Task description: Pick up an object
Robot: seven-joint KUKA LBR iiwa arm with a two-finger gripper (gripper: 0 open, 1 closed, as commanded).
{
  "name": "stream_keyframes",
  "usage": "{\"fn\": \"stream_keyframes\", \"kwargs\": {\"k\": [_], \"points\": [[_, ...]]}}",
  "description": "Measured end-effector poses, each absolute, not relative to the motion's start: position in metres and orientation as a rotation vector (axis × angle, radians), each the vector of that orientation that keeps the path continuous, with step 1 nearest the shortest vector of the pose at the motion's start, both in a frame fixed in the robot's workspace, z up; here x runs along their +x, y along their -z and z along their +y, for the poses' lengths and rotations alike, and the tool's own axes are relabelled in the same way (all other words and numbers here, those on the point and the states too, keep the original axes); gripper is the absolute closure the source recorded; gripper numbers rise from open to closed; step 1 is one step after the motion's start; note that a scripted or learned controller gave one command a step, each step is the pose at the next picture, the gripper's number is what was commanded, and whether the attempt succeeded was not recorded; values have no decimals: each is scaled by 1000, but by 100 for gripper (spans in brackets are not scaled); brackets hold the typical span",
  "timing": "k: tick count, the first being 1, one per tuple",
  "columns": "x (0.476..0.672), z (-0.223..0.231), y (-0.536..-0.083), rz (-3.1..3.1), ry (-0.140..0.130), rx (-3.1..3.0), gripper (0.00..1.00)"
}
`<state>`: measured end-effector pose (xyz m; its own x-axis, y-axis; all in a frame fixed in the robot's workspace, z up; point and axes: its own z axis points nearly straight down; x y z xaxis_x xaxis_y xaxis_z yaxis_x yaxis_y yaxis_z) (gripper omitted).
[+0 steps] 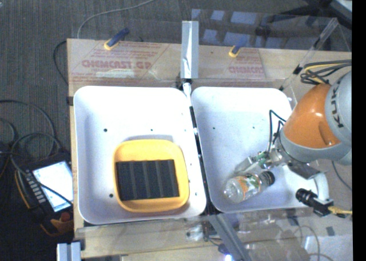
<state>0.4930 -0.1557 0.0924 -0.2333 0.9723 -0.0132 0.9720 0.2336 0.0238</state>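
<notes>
Down at the near edge of the right bin (229,111) lies my target, a clear bottle (247,185) on its side. Its long axis runs left to right with a slight tilt: the dark cap points right and a little far, the base points left and near. My gripper (264,161) sits just beyond the bottle, on its far-right side near the cap end, under the orange wrist. I cannot tell how far its jaws stand apart or whether they touch the bottle; the parts there are too small and cluttered. I judge the next move must bring the gripper slightly near and left, closing across the bottle's narrow width. The left bin (91,111) holds a yellow tray (151,178), well apart.
</notes>
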Motion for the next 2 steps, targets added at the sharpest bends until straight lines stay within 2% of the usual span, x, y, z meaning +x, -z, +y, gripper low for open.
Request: {"fn": "stream_keyframes", "kwargs": {"k": [1, 2], "points": [[488, -178, -101, 2224, 7, 2226, 0], [515, -109, -91, 2027, -13, 2379, 0]]}}
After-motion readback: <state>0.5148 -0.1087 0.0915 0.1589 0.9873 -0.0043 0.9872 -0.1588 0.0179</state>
